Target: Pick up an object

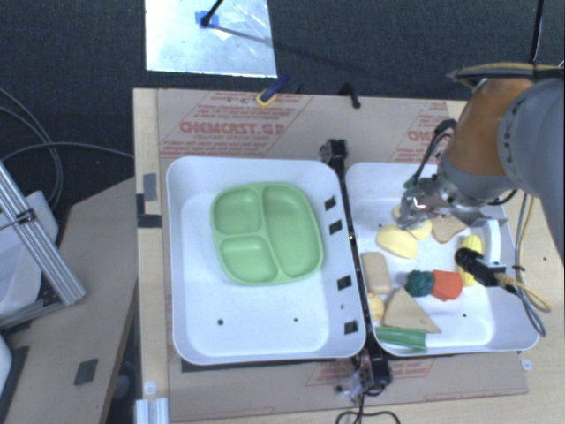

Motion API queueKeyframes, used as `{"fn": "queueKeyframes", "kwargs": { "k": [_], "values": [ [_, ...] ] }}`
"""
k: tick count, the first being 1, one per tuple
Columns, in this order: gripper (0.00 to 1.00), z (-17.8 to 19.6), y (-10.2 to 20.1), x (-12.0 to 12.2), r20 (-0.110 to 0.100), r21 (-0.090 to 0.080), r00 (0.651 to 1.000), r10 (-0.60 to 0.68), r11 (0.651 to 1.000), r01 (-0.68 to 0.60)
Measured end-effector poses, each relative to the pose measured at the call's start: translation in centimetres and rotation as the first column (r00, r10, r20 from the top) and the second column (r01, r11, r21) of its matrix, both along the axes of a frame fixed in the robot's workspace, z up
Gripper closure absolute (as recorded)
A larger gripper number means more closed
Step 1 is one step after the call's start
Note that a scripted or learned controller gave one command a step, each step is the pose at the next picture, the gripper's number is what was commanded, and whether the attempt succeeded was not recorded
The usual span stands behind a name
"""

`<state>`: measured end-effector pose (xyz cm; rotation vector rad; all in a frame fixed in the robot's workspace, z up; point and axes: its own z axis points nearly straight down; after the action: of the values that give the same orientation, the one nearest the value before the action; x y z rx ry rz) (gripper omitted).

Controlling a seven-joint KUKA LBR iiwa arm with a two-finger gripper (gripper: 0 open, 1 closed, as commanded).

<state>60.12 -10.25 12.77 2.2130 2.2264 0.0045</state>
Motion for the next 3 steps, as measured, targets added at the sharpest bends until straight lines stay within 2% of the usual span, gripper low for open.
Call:
{"fn": "queueKeyframes", "kwargs": {
  "k": [1, 2, 3],
  "values": [
    [1.00, 1.5, 1.9, 2.0, 0.001, 0.000, 1.000, 0.000, 1.000, 0.000],
    [1.00, -0.1, 1.8, 4.8, 0.000, 0.000, 1.000, 0.000, 1.000, 0.000],
    [1.00, 0.3, 1.4, 6.9, 0.001, 0.000, 1.000, 0.000, 1.000, 0.000]
  ]
}}
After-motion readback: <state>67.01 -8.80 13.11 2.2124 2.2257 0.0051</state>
